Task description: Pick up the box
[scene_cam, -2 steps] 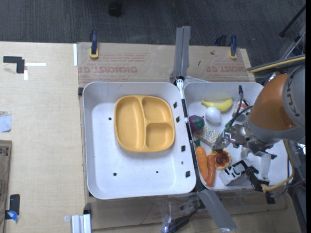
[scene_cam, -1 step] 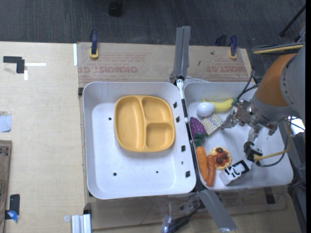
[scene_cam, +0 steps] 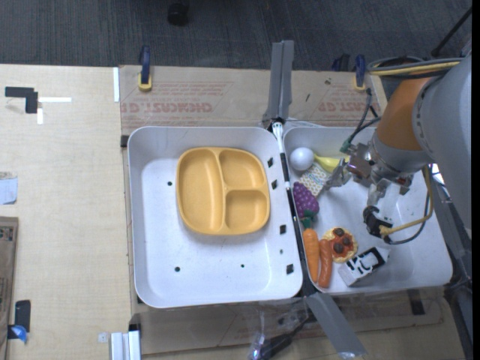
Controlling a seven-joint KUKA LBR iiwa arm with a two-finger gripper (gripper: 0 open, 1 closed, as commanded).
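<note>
A small white box with black print (scene_cam: 363,264) lies flat near the front of the right bin (scene_cam: 420,268), just right of a pizza-slice toy (scene_cam: 341,243). My gripper (scene_cam: 341,172) hangs over the back half of that bin, beside a yellow banana toy (scene_cam: 327,161) and a pale patterned packet (scene_cam: 316,178). It is well behind the box and apart from it. The grey wrist and orange band (scene_cam: 401,118) rise to its right.
The right bin also holds a white ball (scene_cam: 301,157), purple grapes (scene_cam: 305,200), a carrot (scene_cam: 311,250) and a sausage (scene_cam: 325,261). A yellow divided plate (scene_cam: 223,190) lies in the left bin (scene_cam: 157,268). A black cable (scene_cam: 405,227) loops under the wrist.
</note>
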